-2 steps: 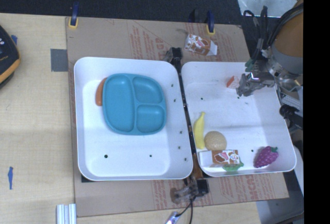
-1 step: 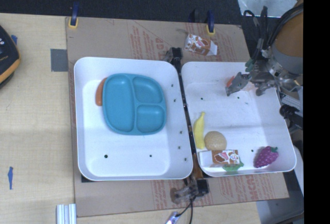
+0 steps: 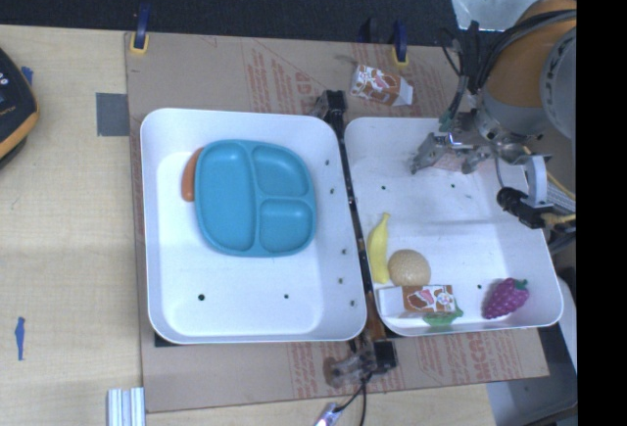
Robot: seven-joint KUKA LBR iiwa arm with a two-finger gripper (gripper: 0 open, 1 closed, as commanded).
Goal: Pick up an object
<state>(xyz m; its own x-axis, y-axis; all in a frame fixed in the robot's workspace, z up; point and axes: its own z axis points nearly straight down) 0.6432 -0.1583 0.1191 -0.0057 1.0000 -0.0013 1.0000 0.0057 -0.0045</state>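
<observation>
Overhead, metal gripper hangs spread and empty in right white bin; purple plastic grapes unpicked.

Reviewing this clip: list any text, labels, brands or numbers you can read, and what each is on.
No text can be read.
Cardboard sheet under the bins: red printing, too blurred to read.
Small packet above the right bin: printed, illegible.
Small carton in the right bin: picture label, lettering too small to read.
</observation>
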